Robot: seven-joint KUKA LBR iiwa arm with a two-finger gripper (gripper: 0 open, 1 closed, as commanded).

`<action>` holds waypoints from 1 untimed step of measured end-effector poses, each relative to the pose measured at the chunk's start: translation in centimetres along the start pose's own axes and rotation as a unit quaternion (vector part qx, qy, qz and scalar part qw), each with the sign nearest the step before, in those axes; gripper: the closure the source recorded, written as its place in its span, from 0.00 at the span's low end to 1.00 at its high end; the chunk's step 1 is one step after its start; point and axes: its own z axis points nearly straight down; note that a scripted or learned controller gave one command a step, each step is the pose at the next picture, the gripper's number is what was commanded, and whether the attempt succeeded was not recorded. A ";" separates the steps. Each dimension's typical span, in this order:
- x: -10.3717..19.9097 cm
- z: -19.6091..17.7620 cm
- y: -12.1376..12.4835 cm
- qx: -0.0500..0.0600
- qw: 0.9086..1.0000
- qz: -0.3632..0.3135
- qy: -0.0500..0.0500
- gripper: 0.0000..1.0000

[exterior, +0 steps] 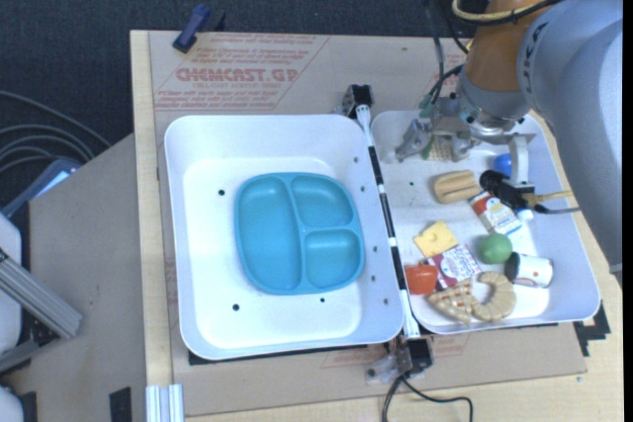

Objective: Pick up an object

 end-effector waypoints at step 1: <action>0.2 1.0 0.0 -0.001 1.000 0.000 0.001 0.00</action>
